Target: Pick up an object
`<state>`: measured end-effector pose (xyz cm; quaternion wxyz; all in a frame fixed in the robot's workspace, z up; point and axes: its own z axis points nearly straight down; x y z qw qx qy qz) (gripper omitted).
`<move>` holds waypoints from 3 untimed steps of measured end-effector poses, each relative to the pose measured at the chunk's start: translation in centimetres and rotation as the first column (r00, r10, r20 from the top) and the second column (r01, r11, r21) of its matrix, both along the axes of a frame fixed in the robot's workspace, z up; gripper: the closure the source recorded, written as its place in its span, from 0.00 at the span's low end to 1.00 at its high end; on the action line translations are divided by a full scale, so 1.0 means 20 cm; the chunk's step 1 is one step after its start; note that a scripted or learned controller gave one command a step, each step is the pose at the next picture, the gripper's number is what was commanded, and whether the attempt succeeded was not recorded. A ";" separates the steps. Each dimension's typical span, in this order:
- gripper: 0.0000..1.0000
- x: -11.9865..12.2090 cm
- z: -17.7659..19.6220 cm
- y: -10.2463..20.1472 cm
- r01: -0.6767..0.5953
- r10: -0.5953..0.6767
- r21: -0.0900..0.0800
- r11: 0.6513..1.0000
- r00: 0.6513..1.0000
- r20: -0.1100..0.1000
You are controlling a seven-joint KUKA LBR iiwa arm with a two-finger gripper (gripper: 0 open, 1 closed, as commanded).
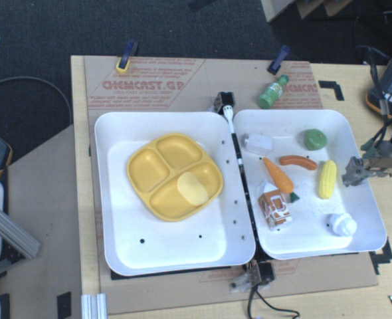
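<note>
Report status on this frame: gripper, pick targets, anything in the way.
Gripper at right bin's right rim, nothing between fingers. Corn nearest; sausage, carrot, green ball beyond. Path to corn unobstructed.

Red "CHEMCAST GP" print — partly legible — on the brown board (149, 78) under the bins

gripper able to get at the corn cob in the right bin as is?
Probably yes. The gripper sits at the right bin's right edge, just beside the corn cob, which lies apart from the sausage and carrot.
</note>
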<state>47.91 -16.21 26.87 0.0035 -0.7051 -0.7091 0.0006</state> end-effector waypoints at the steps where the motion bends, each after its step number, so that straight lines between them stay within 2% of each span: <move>1: 1.00 0.00 -0.28 0.28 0.000 0.000 0.000 1.000 1.000 -0.001; 2: 1.00 0.00 -0.36 0.78 -0.006 0.006 0.002 1.000 1.000 0.001; 3: 1.00 0.01 0.24 0.82 0.001 -0.001 -0.003 1.000 1.000 0.020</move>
